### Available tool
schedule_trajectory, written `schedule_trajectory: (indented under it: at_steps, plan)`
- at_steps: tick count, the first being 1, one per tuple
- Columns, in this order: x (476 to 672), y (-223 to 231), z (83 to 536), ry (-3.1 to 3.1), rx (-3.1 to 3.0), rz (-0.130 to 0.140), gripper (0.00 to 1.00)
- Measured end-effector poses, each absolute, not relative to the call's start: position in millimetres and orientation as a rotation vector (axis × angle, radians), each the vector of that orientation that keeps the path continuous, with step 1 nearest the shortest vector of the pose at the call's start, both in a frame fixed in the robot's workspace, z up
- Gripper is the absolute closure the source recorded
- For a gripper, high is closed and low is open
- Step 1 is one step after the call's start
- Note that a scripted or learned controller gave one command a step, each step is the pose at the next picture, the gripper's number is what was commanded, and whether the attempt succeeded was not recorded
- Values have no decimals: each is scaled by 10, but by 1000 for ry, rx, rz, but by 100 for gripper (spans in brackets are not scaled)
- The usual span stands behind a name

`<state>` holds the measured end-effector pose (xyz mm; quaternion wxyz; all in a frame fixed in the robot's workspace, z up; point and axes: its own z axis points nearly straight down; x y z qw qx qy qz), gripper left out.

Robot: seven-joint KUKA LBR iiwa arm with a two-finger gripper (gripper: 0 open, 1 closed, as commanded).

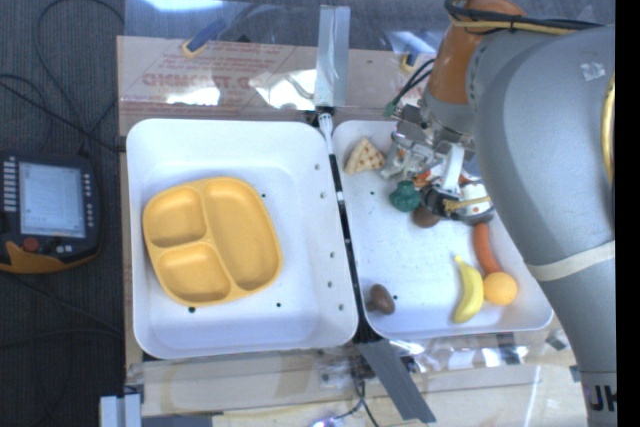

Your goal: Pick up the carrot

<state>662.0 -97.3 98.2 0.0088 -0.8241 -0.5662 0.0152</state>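
The carrot (485,248) is a thin orange-red piece lying in the right bin (420,265), near its right wall, just above an orange ball (499,289). My gripper (437,177) hangs over the upper part of that bin, up and to the left of the carrot, among a cluster of small items. Its fingers are lost in that clutter, and the carrot lies apart from them on the bin floor.
A yellow banana (466,291) lies next to the orange ball. A waffle-like wedge (364,156), a green item (405,196) and a brown item (379,298) sit in the right bin. A yellow divided tray (210,240) sits in the left bin (290,155). The grey arm covers the right side.
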Motion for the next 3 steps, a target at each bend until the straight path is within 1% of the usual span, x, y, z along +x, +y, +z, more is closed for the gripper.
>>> schedule_trajectory:
  at_steps: [1,2,3]
  plan:
    - [6580,-1033,971,-1756,-2575,68,0]
    - [6587,-1015,1059,-1761,-2575,66,100]
    - [6586,-1014,1057,-1761,-2574,67,0]
